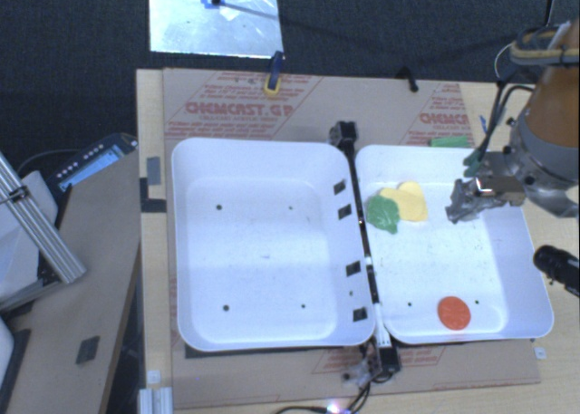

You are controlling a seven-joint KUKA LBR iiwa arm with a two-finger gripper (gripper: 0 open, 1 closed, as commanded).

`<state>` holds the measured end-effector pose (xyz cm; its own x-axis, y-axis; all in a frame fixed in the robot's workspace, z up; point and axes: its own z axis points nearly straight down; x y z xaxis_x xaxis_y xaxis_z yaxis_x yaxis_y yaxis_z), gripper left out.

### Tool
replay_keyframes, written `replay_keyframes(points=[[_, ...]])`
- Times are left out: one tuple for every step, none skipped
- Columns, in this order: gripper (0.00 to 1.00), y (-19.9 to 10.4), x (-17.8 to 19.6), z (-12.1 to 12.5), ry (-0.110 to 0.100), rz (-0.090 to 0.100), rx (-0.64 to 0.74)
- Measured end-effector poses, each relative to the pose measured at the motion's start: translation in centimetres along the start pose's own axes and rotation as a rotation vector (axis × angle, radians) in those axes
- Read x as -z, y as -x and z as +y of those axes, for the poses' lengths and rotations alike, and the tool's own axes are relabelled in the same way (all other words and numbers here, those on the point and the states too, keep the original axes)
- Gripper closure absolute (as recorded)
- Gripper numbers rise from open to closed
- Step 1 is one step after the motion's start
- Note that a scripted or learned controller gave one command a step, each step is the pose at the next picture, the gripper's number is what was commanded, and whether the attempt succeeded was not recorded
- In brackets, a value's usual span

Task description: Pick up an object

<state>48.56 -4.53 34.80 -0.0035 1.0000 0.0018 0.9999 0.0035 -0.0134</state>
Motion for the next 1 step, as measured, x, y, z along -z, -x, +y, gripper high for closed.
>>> replay_keyframes(points=[[1.00, -7.03, -11.68, 0.15, 0.004, 0.000, 0.007]])
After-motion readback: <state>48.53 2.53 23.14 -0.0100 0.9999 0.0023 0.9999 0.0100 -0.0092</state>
